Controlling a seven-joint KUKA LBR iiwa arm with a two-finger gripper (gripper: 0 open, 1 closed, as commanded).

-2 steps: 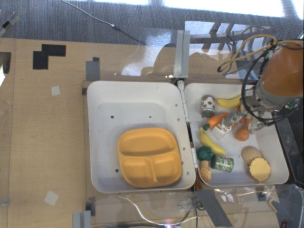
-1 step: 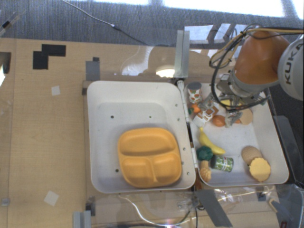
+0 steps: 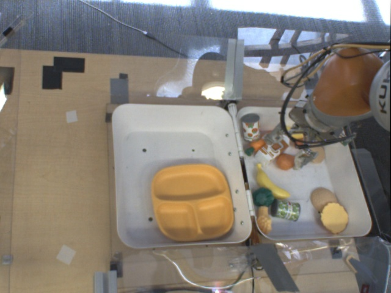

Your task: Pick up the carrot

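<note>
Orange tray [image 3: 192,203] fills the left bin [image 3: 131,124]; hand [image 3: 303,157] beside carrot [image 3: 258,144], grip unreadable.

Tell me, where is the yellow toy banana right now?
The yellow toy banana lies in the right-hand white bin, near its left wall, just above the dark green toy vegetable.

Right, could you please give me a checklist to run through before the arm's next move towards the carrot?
1. Carrot found: ok. The small orange carrot lies by the right bin's left wall, below the cup.
2. Gripper above the carrot: not ok. The gripper sits further right.
3. Carrot lifted: not ok. It lies on the bin floor.
4. Room around the carrot: cannot tell. The small box is close beside it.
5. Look-alike risk: not ok. The round orange fruit lies nearer the gripper.
</note>
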